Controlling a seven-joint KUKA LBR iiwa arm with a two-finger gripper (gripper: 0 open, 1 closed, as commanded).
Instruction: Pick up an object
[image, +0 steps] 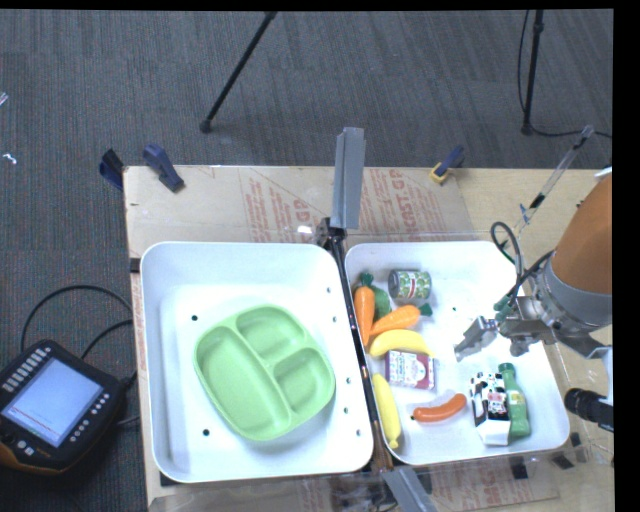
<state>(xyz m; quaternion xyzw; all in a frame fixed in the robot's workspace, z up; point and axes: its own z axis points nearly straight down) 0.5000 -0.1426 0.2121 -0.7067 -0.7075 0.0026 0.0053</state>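
Note:
My gripper (493, 338) hangs over the right bin (462, 262), above bare white floor right of the banana (400, 343). Its fingers stand apart with nothing between them. Below it lie a black-and-white carton (489, 399) and a green bottle (515, 400), side by side near the bin's front right corner. To the left are a red sausage (440, 408), a pink box (411, 370), two orange carrots (364, 310) (396, 320), a green can (409, 285) and a second yellow banana (388, 408) by the left wall.
The left bin (170, 290) holds a light green divided plate (264, 372). A grey post (348, 180) rises behind the seam between the bins. Cables (508, 250) hang near the right bin's back right corner. A teach pendant (55, 400) lies on the floor at left.

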